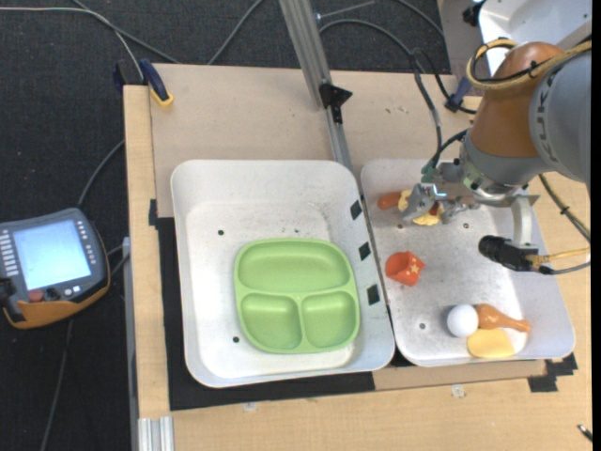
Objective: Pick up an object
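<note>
My gripper (429,203) hangs low over the far left part of the right bin (545,299). It sits right over a small yellow piece (428,219) that pokes out beneath it. A small orange piece (388,199) lies just to its left. Nearer the bin's middle left lies a red pepper-like toy (406,268). At the bin's near edge rest a white ball (461,319), an orange drumstick (503,319) and a pale yellow lump (493,345).
A green divided plate (298,294) lies in the left bin (202,252). A metal pole (315,54) slants up from between the bins. Cables and a black plug (502,250) hang by the arm. A teach pendant (47,266) lies off the bench at left.
</note>
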